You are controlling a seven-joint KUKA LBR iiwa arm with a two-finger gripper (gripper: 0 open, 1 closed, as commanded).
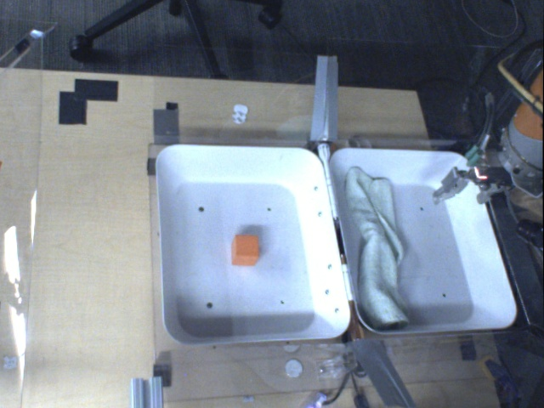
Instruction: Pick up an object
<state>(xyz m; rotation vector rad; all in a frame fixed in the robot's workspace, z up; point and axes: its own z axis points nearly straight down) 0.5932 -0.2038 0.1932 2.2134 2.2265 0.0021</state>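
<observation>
Camera view, looking down at a slant on a pale wooden bench (85, 253). Two shallow white bins side by side: left bin (183, 228) holding a small orange cube (246, 250), resting flat near the middle of the floor, a little toward the near side, well apart from every wall. Right bin (459, 262) holding a grey-white cloth (376, 249), bunched into a long twisted roll, lying along the left wall from the far end almost to the near edge (touching or just beside that wall, hard to tell which). Grey metal bar (325, 100) standing at the far end of the seam between the bins.

Arm (523, 134) reaching in from the right, orange band visible at the frame edge. Gripper (450, 185) over the far right corner of the right bin, above bare floor, well apart from the cloth and far from the cube. Nothing seen between the fingers; jaws too small and blurred to call apart or together, so cannot tell.

Beyond the bench, dark carpet and the black legs of a chair base (183, 7). Black tape patches (85, 99) on the far left of the bench.
</observation>
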